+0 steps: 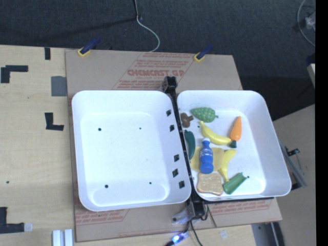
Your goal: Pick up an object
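On the desk [31, 137], two white bins sit side by side with toy food piled in the right one.

No end effector is to be seen over the bins, so its state cannot be told. Within the right bin [256, 152], the items cluster along its left half: a green leafy toy [204, 114] lies at the top, a small brown piece [185, 119] just beside it, an orange carrot [236, 128] to the right, a yellow banana [215, 135] below, and a dark green pod [190, 143] against the left wall. A blue bottle [206, 157] lies in the middle, touching a yellow piece [226, 160]; a slice of bread [210, 184] and a green cucumber [234, 182] rest near the front rim. Beside it, the left bin [123, 147] shows bare white floor with four dark dots, and both bins sit on a brown cardboard sheet [154, 70].
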You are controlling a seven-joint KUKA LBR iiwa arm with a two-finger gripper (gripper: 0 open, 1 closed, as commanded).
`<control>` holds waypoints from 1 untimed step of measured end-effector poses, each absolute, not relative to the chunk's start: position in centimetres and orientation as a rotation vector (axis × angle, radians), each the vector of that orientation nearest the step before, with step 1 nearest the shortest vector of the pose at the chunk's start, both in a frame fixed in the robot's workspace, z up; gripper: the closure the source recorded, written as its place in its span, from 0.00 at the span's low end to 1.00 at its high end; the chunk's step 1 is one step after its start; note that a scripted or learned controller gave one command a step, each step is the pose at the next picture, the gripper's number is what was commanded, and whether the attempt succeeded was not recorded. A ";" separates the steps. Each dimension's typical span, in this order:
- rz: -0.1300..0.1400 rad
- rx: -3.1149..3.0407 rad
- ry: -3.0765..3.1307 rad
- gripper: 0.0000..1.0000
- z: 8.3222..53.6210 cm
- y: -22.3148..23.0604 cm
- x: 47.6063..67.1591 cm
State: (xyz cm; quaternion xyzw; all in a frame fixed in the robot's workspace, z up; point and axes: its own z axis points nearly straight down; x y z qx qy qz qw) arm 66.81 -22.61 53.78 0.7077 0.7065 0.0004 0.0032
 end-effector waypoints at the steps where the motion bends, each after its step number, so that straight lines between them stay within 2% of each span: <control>1: -0.013 2.231 2.230 1.00 40.0 -22.4 66.8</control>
